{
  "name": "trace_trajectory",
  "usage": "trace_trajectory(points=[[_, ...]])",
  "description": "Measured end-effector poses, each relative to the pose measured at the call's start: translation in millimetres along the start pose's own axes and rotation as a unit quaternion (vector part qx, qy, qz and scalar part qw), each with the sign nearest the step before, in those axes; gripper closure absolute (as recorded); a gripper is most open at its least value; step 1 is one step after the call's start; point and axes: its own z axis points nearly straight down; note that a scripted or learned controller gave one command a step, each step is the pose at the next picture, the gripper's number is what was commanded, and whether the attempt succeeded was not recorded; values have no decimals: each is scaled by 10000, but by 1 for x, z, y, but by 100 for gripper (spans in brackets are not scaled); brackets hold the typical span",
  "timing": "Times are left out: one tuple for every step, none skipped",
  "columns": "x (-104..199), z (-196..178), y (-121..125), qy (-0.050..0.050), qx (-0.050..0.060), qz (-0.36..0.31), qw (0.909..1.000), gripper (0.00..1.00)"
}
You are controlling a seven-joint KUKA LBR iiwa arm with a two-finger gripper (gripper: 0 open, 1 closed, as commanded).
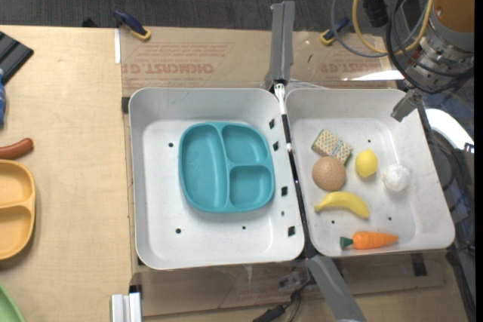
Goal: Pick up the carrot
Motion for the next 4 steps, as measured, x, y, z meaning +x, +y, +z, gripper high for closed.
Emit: trace_trajectory(points=[[39, 10, 52, -13, -7, 344, 9994, 100], [54, 80, 65, -15, -9, -668, 9978, 100], [41, -15, 104, -1, 1, -439, 9990, 100], [94, 92, 27, -13, 3, -595, 9982, 100]])
